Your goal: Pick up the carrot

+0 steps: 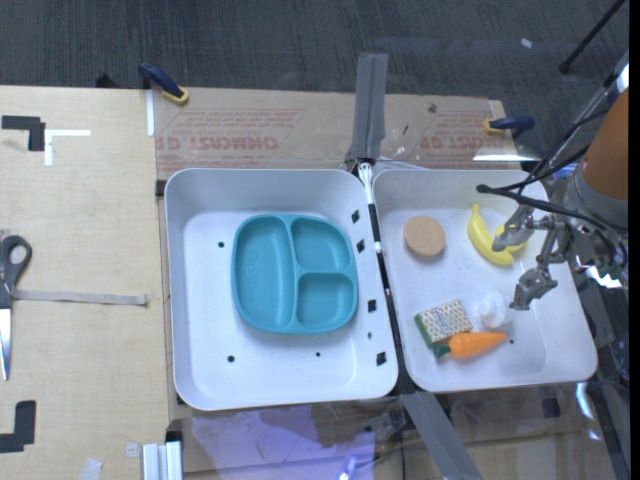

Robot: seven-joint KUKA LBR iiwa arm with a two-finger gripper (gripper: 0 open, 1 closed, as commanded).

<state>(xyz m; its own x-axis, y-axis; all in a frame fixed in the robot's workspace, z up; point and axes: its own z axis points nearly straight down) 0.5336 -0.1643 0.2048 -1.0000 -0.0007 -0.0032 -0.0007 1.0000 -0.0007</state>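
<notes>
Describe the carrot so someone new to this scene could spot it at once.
Look in the right-hand white bin, near its front edge. The carrot lies on its side there, just right of a green-edged patterned sponge and below a small clear object. It is the one orange, tapered thing; the banana is yellow.

This was a robotics lab or test workshop, not a home. The worktop [80, 258] was bare plywood marked with black tape, and a cardboard sheet [260, 133] at the far side was held down by blue-and-yellow spring clamps [163, 82]. Two shallow white bins [185, 298] sat side by side on it, over dark carpet, with cables trailing at the right.
</notes>
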